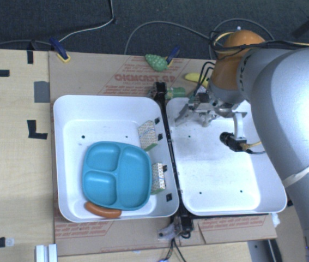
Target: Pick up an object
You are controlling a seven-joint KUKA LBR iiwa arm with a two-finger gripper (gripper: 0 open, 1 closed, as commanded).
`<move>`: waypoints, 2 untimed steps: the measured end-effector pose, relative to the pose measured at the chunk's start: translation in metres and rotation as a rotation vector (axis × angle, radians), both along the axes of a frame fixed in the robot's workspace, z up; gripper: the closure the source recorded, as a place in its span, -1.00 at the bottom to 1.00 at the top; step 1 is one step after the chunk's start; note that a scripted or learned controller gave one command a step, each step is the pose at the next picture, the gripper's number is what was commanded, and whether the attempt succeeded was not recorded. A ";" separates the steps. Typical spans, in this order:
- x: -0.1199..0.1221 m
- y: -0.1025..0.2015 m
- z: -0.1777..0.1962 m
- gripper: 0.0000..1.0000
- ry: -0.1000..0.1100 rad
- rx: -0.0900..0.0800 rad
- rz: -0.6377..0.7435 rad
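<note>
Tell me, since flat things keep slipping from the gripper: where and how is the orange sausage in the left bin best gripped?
Grip the orange sausage across its middle, coming from above. It lies flat along the left bin's near wall, beside the blue plate's edge, so close the gripper across its narrow width, probably with little room either side.

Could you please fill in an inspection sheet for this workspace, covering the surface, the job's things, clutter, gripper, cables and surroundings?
Surface: cardboard sheet on a wooden bench, bearing a left bin and a right bin side by side.
Job's things: blue divided plate, orange sausage-like toy at its near edge, and two small patterned pieces along the plate's right side, all in the left bin.
Clutter: green item and yellow item on the cardboard behind the bins.
Gripper: gripper over the right bin's far-left corner; nothing seen between its fingers.
Cables: cables run across the dark floor behind the bench.
Surroundings: black tape marks on the bench.
</note>
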State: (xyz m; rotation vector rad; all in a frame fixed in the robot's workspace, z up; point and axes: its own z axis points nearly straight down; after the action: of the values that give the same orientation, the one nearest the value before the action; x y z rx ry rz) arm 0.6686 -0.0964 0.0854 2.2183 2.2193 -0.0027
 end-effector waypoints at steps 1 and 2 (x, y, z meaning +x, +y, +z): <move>-0.001 0.000 0.003 -1.00 0.002 0.001 0.001; -0.001 0.000 0.013 1.00 0.003 0.001 0.001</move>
State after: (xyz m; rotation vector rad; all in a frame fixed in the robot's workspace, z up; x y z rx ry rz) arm 0.6679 -0.0963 0.0981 2.2193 2.2223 -0.0059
